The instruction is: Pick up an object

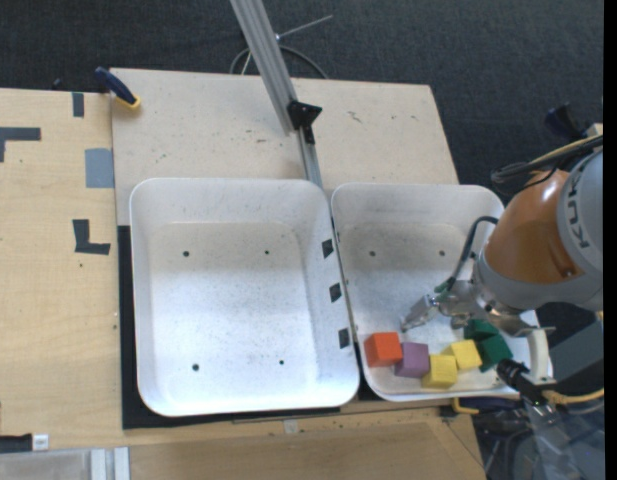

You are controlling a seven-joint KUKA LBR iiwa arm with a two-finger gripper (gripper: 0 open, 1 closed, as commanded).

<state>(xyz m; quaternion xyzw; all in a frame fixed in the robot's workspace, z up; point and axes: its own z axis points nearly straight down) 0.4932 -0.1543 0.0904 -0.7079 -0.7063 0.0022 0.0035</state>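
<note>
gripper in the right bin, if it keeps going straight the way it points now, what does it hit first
The gripper points down and toward the view's left, so it would most likely meet the right bin's floor just above the orange block, which sits a little below that line. Depth is hard to judge from this slanted view.

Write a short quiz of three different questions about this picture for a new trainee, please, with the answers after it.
1. True or false: the small orange cube lies in the left white plastic bin.
2. Which block touches the orange cube's right side? A) the purple cube B) the dark green block C) a blue ball
3. Fill in: the grey arm with the orange band reaches over the ____ white plastic bin.

Key:
1. False. It lies in the right bin, near the front rim.
2. A. The purple cube sits beside it, with two yellow cubes further right.
3. Right.
</note>
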